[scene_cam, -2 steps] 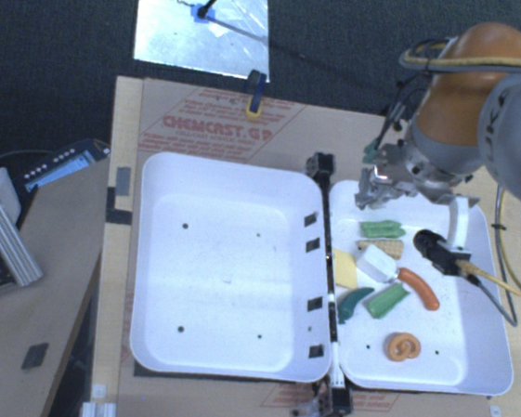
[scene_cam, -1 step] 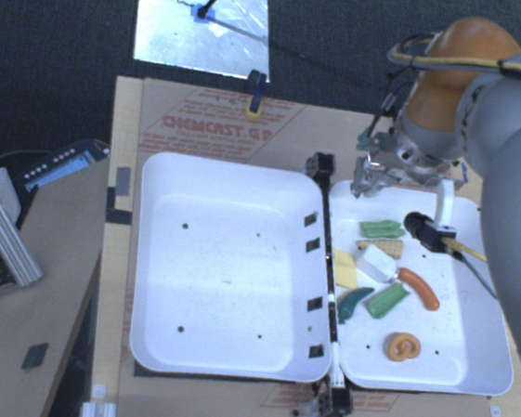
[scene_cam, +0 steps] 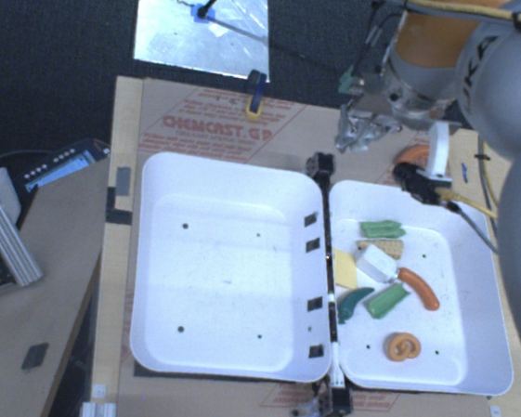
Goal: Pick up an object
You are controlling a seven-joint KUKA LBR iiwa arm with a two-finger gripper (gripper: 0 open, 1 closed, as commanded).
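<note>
Two white bins (scene_cam: 236, 177) sit on a tan board with red lettering (scene_cam: 218, 125). The right bin holds green pieces (scene_cam: 381, 230), an orange-red sausage (scene_cam: 419, 288), a yellow block (scene_cam: 344, 270) and a tan pretzel (scene_cam: 403, 346).

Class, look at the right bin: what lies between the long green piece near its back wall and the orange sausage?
In the camera view, a white block lies between the green piece and the sausage.

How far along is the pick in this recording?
Nothing looks picked yet: the sausage, pretzel and the other toy foods all lie in the right bin. The pincer hangs above the bench past the bins' far edge. Descent, grasp and lift all remain.
</note>
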